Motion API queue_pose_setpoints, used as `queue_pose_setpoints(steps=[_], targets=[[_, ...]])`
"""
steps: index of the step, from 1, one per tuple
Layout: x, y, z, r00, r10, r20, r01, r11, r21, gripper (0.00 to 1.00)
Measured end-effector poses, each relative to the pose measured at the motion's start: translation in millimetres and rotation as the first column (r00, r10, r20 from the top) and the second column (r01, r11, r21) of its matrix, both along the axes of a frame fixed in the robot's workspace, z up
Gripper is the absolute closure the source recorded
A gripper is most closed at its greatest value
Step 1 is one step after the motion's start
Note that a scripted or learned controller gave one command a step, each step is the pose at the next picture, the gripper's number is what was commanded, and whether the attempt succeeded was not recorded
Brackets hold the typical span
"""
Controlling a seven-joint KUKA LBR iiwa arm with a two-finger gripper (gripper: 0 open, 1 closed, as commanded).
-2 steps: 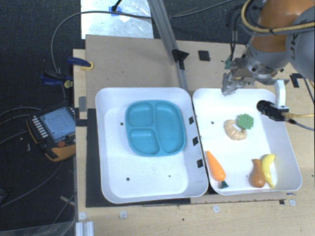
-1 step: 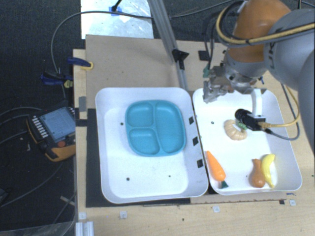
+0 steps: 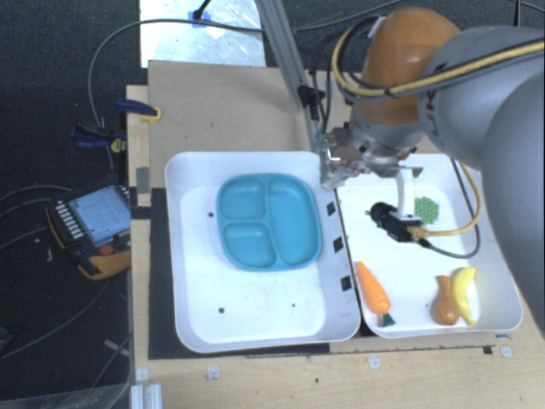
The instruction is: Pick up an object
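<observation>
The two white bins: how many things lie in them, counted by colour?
Blue: 1, the blue plastic divided plate
Orange: 2, the orange toy carrot and the orange-brown pear-shaped toy
Yellow: 1, the yellow curved toy
Green: 1, the green bumpy toy
Total: 5

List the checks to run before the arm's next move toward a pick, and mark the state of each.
1. Targets available: ok. The right white bin holds an orange toy carrot, a green bumpy piece, a brown pear-shaped toy and a yellow curved toy.
2. Hand over a target: not ok. It is at the far end of the wall between the bins, away from every toy.
3. Hand ready to grasp: cannot tell.
4. Carrot lies free: ok, apart from the other toys.
5. Brown and yellow toys separable: not ok, they touch.
</observation>
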State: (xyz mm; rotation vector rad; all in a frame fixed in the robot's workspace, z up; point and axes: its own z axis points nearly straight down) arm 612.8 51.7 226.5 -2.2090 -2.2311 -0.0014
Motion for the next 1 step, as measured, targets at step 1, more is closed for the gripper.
queue_pose_setpoints(steps=[1], targets=[[-14.9, 48.1, 9.2, 1.000, 0.001, 0.001, -0.001, 1.000, 0.001, 1.00]])
